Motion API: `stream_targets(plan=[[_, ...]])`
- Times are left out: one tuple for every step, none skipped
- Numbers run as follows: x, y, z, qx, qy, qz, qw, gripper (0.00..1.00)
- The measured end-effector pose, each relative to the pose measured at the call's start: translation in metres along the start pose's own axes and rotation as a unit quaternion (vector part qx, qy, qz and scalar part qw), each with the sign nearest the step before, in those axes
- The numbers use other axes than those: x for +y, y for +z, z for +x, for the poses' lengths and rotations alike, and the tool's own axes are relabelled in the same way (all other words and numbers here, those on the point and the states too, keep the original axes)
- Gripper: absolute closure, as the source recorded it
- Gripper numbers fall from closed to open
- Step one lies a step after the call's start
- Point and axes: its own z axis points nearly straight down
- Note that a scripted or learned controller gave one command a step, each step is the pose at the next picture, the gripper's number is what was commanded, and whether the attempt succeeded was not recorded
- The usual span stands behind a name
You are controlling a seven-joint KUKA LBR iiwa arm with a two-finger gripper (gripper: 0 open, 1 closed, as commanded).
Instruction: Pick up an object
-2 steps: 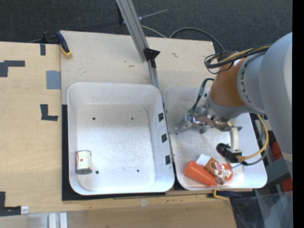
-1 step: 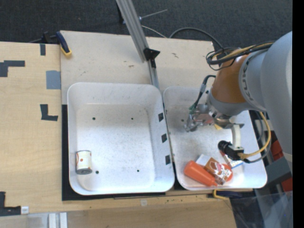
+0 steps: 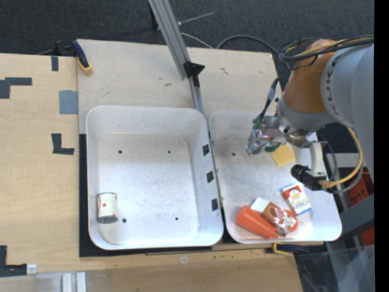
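I read the current step as the approach phase of a pick: the gripper (image 3: 260,140) sits low over the upper part of the right bin (image 3: 234,163), and nothing is visibly lifted. I see no object between the fingers, so I log the pick as not yet made.

Candidate objects in the right bin:
- A yellow block (image 3: 282,156) lies just beside the gripper, on its right and slightly nearer the bottom of the view. It is the closest candidate.
- An orange cylinder (image 3: 254,222) lies on its side near the bin's front edge.
- A brown packet (image 3: 279,218) touches the orange cylinder on its right.
- A small carton (image 3: 296,199) with red and blue print lies just beside the brown packet, toward the bin's right rim.

The left bin (image 3: 146,117) holds one small can (image 3: 107,207) near its front left corner, well apart from the gripper.

Finger state: the gripper appears as a compact metallic cluster seen from above, and I cannot tell whether the fingers are apart or together. I also cannot tell whether they touch the bin floor or the yellow block.

Next move, in my judgement: shift the gripper toward the yellow block, centre it over the block, then descend and close. The block looks flat, so the grip must be set low.
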Motion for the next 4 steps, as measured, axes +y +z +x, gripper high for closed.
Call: stream_targets(plan=[[0.011, -0.054, -0.004, 0.000, 0.000, 0.000, 1.0000, 1.00], [0.012, -0.092, -0.003, 0.000, 0.000, 0.001, 1.0000, 1.00], [-0.003, -0.079, 0.055, 0.001, -0.002, 0.004, 1.0000, 1.00], [-0.029, -0.080, 0.104, 0.001, -0.002, 0.004, 1.0000, 1.00]])
